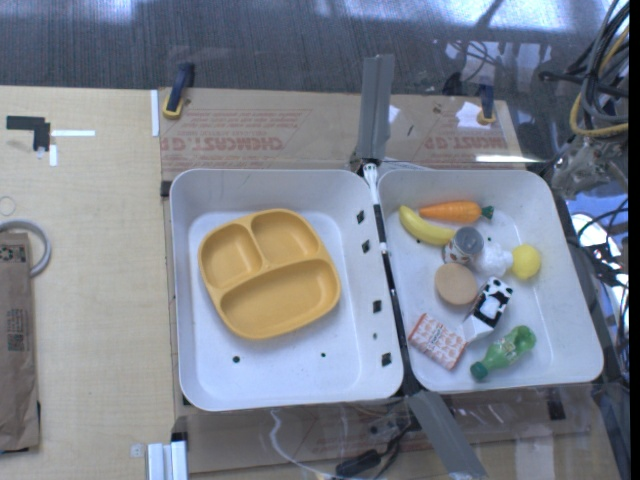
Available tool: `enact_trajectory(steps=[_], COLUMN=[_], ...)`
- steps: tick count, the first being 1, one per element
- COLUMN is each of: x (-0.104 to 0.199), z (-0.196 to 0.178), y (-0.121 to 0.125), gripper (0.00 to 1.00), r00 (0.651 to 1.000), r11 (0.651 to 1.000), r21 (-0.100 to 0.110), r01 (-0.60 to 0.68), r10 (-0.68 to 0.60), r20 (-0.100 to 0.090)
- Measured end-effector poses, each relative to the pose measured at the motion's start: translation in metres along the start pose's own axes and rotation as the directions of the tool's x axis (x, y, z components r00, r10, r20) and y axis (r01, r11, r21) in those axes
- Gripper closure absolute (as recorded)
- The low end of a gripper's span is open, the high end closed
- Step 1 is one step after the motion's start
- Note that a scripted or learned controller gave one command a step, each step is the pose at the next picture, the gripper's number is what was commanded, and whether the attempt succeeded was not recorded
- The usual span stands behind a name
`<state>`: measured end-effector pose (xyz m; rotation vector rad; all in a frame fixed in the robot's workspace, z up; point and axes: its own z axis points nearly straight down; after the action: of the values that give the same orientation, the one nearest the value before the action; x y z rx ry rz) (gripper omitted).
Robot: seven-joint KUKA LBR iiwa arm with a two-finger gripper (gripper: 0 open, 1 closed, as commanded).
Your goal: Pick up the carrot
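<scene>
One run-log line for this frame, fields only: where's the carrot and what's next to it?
carrot: right bin, far side, lying flat | banana: touching carrot's near side | left bin: yellow tray | pick: not yet done

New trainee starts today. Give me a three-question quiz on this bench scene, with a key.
1. True or false: the carrot lies in the same bin as the yellow tray.
2. Which item touches the carrot's left end? A) green bottle B) banana C) lemon
3. Fill in: the yellow tray has ___ compartments.

Key
1. False; the carrot is in the right bin, the tray in the left bin.
2. B
3. three
</scene>
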<state>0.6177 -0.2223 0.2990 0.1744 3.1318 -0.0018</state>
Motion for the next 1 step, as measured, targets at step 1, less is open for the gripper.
enact_trajectory(steps=[1], x=[-0.0319], z=[0.0263], y=[0.0037], gripper=[1.0], r00=[0.999], r11=[0.999], r21=[0.0], r01=[0.035], r10=[-0.035], r20=[0.0])
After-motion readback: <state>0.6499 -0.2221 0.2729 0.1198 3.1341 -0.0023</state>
